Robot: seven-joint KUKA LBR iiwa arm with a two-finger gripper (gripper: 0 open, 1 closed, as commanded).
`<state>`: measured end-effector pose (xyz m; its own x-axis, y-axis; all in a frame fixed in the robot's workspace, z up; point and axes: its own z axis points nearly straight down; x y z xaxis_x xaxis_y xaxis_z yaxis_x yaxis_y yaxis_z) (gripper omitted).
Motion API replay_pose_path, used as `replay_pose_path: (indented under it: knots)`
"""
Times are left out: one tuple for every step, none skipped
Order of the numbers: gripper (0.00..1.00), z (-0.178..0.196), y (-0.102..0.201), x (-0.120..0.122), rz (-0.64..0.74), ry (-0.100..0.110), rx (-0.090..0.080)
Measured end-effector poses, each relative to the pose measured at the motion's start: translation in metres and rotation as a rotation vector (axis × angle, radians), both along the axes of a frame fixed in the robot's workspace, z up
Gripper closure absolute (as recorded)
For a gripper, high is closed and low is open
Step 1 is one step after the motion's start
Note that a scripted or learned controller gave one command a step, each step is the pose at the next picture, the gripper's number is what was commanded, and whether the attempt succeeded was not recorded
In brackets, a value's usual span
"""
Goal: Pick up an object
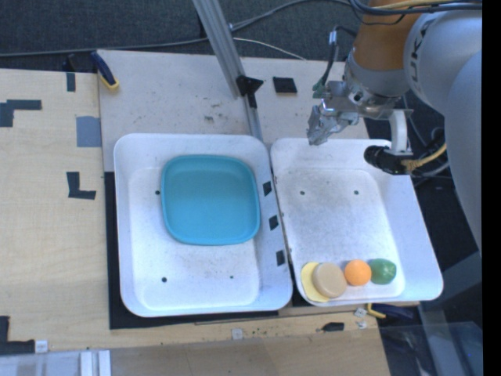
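Gripper [319,131] poised over the far rim of the right bin [407,210], close to that bin's far-left corner, hanging from the grey arm with its orange band [395,22] entering from the view's right. Impossible to tell whether released or clenched; nothing seen in its grasp.

Well apart from the jaws, toward the viewer and slightly to the view's right: four small things in a row along the near wall of the right bin. From the view's left to right: a flat yellow disc [308,285], partly covered by a tan round piece [330,279] resting on it; an orange ball [358,272] just beside the tan piece; a green ball [383,270] touching or nearly touching the orange one. Bare white floor of the bin, speckled with dark marks, between the jaws and this row.

To the view's left of the jaws and nearer the viewer: the left bin [133,210], holding a teal plate [210,200] lying flat on the bin floor.

Just to the view's left of the jaws and farther back: a slanted metal pole [223,45] rising from the bench.

Near the jaws on the view's right: a black cable fitting [387,159] at the right bin's far rim.
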<state>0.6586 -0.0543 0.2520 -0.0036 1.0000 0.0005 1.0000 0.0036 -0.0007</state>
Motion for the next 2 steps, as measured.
replay_pose_path:
  knots:
    - [1.0, -0.014, 0.052, -0.011, 0.001, 0.001, 0.0]
    - [1.0, -0.023, 0.106, -0.009, 0.001, 0.001, 0.0]
